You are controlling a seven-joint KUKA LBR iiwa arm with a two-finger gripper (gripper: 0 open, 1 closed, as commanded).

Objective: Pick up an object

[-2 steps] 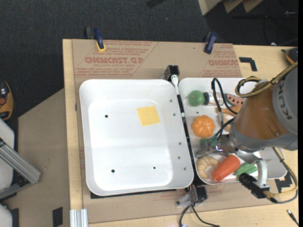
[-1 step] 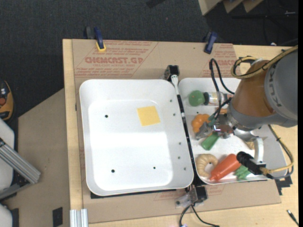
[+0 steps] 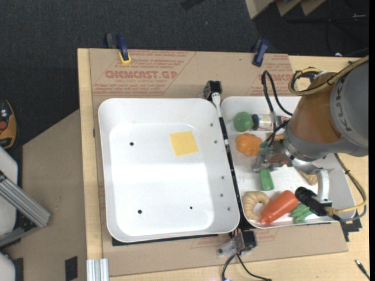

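Two white bins sit on a wooden bench. At right of frame, the gripper reaches into the right bin over a green object; jaw state unclear.

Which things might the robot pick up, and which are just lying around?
For the job: gripper, green stick, orange lump, green ball, toy carrot, beige ring, yellow square.

Lying about: blue clamps, cables.
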